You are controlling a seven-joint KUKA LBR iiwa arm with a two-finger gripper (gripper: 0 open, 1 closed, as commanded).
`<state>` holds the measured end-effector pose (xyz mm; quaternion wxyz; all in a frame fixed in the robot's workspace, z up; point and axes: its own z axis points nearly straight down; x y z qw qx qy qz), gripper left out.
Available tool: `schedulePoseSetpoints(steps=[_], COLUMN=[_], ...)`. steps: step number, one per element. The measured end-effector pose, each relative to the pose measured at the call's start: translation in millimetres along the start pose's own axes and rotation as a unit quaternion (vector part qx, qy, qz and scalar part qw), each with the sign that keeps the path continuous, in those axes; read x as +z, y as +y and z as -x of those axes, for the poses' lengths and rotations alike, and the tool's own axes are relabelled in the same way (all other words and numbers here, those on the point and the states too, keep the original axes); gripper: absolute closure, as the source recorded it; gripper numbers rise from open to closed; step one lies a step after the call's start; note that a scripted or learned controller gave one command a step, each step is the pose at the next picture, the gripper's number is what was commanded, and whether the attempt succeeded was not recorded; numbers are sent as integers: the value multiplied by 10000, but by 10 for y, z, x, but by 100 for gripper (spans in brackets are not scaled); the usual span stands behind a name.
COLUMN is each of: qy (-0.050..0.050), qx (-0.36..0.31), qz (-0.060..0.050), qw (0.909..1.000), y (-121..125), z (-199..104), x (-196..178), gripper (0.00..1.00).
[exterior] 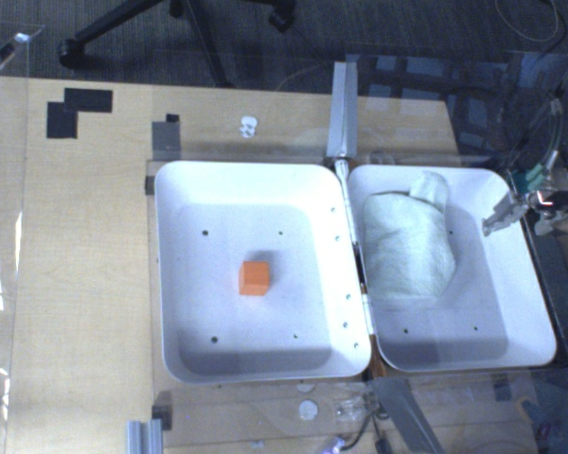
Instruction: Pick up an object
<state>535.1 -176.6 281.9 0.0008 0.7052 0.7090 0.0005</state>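
Note:
An orange cube [255,278] lies near the middle of the left white bin [180,348]. A crumpled white cloth-like bundle [412,239] fills the upper left part of the right white bin [530,343]. My gripper [513,213] hangs at the right bin's upper right rim, to the right of the bundle and apart from it. It is small and partly lost against the dark clutter behind it. Nothing can be seen held in it.
A metal post [341,112] stands behind the seam between the two bins. Black tape patches [76,110] mark the wooden bench at the back left. An office chair base [185,12] sits on the carpet beyond the bench.

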Motion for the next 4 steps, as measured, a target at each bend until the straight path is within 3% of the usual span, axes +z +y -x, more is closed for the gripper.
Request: schedulePoseSetpoints(steps=[1,2,3,4], qy=[5,-13,-3,-7], qx=[-603,-683,-703,-268], qz=[-10,59,84,11], qw=[9982,9976,9975,9996], y=[138,781,803,1287], z=[-95,-86,-108,-274], x=[1422,1908,1794,820], gripper=[0,0,100,100])
